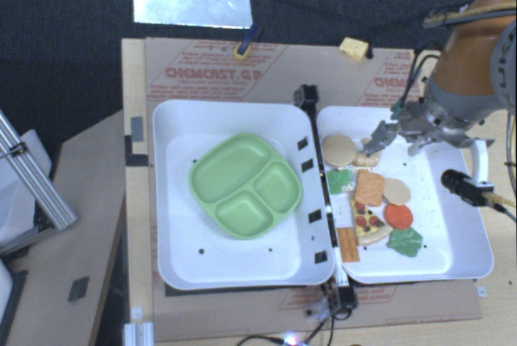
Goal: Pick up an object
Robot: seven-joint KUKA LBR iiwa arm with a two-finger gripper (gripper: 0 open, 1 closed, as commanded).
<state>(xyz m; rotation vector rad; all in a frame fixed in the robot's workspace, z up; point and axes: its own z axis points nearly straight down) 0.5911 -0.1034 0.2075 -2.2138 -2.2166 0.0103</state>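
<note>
While no object has been singled out for you, every candidate lies in the right bin [468,255], so that is where the gripper [394,148] hangs, over the bin's far edge. You can see its fingers [376,144] spread apart with nothing between them: they are released, and the pick is not yet made.

The toy food is heaped along the bin's left edge, against the divider. A tan bun [339,149] sits nearest the far left corner, and a small beige piece [367,162] lies just beside it, close under the nearer fingertip. Toward the near edge follow a green leaf [340,179], an orange slab [369,189], a pale disc [397,191], a red tomato slice [397,215], a pizza wedge [370,228], a second leaf [406,242] and a brown strip [347,244] along the divider.

Because these pieces touch or overlap, I judge a closing grasp in the middle of the heap likely to nudge neighbours or catch two at once. The bun and the small piece stand at the heap's edge, which probably explains the wrist's slant toward them.

The left bin [174,255] carries a green divided plate [245,185], well apart from the arm [477,53], and it plays no part for you now.
</note>
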